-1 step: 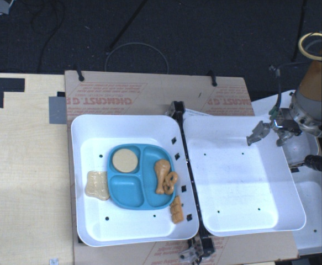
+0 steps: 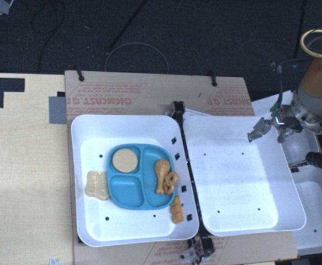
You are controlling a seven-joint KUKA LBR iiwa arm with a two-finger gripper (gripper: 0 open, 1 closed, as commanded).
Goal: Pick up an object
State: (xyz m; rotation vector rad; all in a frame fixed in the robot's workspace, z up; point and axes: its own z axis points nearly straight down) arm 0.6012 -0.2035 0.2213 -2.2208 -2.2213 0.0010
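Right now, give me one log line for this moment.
end effector: over right white bin upper right rim | blue divided plastic tray: left white bin, holds food pieces | pick: not yet done

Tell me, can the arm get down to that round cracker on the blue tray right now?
Probably yes. The round cracker lies uncovered in the blue tray's upper-left compartment, nothing over it. The gripper hangs above the right bin's far edge, so it must cross the divider.

Bench point(image 2: 22, 164) bears cardboard sheet point(image 2: 149, 95), two bins point(image 2: 89, 127).

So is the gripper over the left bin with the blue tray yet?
No, the gripper is at the right bin's far right edge.
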